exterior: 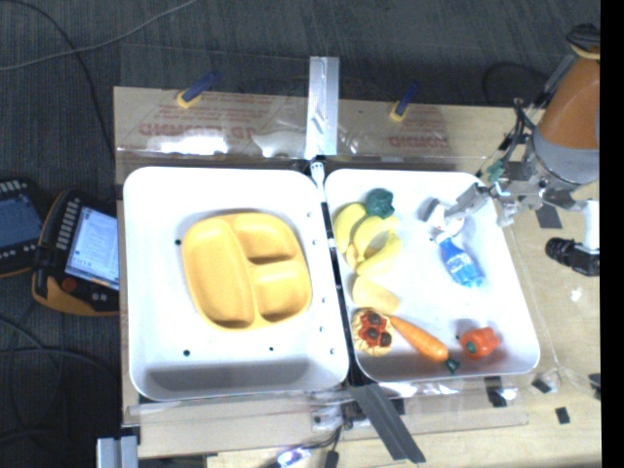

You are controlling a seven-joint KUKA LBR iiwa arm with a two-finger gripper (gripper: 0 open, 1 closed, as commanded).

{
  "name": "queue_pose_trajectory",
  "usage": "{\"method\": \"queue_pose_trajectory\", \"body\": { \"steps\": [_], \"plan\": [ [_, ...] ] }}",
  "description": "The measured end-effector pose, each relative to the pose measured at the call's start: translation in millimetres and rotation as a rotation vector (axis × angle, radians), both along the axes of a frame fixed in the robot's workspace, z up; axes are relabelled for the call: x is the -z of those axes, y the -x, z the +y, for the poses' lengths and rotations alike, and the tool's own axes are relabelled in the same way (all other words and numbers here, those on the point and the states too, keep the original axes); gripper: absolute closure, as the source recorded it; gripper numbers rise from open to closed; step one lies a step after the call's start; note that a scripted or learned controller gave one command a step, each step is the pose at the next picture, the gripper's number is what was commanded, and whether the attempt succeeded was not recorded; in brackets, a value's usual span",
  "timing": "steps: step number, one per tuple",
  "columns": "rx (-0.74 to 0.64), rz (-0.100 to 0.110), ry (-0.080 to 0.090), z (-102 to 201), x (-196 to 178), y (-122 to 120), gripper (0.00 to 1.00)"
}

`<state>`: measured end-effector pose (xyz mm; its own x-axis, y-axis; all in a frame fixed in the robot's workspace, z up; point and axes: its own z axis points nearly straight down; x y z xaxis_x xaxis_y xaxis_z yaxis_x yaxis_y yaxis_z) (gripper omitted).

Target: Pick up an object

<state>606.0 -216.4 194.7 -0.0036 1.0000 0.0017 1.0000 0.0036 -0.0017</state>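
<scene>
Bottle (460,262), small, blue with a white cap end, lying on its side in the upper right part of the right bin (517,291), cap end toward the bin's far side. Gripper (439,213) directly above and just beside the cap end; whether the fingers are open or closed cannot be told, and the bottle is not seen between them. Arm (568,125), grey with an orange band, reaching in from the right over the bin's far right corner.

Remaining contents of the right bin: bananas (366,240), yellow, clustered along the left wall; green toy vegetable (379,203) at their upper end, just beside them; pale yellow piece (375,293) below the bananas; carrot (421,339), orange, lying at a slant near the front wall; small round item with red and dark spots (371,330), touching the carrot's left end; red-orange pepper-like item (478,342) at the front right, near the carrot's tip.

Left bin (156,359): yellow divided tray (244,268) with three compartments, lying near the centre.

Both bins side by side on the desk (468,130). Handheld pendant (83,256) with screen, on the dark floor well apart to the left.
</scene>
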Motion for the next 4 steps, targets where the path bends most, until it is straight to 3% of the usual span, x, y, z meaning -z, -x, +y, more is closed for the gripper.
{"method": "queue_pose_trajectory", "body": {
  "steps": [1,2,3,4],
  "plan": [
    [0.005,-0.010,-0.006,4,96,-12,0.00],
    [0.003,-0.005,-0.002,3,89,-11,1.00],
    [-0.118,0.040,-0.005,-11,106,-53,1.00],
    [0.044,-0.009,0.009,23,104,1,1.00]
  ]
}}
